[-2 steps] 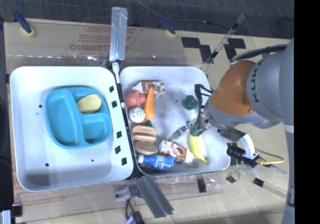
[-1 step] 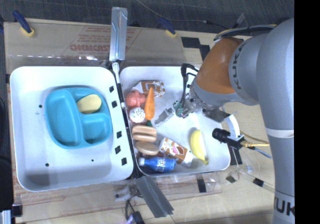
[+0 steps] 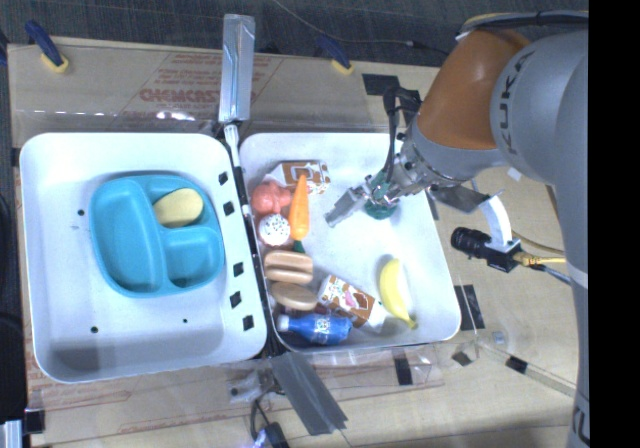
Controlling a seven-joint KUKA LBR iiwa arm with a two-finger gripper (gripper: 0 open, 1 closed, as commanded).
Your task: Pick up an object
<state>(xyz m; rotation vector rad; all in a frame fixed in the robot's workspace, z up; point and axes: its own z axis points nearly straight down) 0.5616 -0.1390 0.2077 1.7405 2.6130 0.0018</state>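
Note:
My gripper (image 3: pixel 345 207) hangs over the upper middle of the right bin (image 3: pixel 432 236), above bare white floor. It is just right of an orange carrot (image 3: pixel 299 206) and does not touch it. Beside the carrot are a pink round item (image 3: pixel 265 198) and a small white spotted ball (image 3: pixel 275 228). A brown carton (image 3: pixel 306 174) lies behind the carrot. Lower in the bin lie a hot dog (image 3: pixel 290 269), a snack packet (image 3: pixel 349 297), a blue bottle (image 3: pixel 314 328) and a yellow banana (image 3: pixel 396 291).
The left bin (image 3: pixel 60 316) holds a blue divided tray (image 3: pixel 140 241) with a yellow oval item (image 3: pixel 179 206) in its top right section. A grey metal bar (image 3: pixel 236 66) stands behind the divider between the bins. The arm's orange band (image 3: pixel 470 86) looms over the right bin's far corner.

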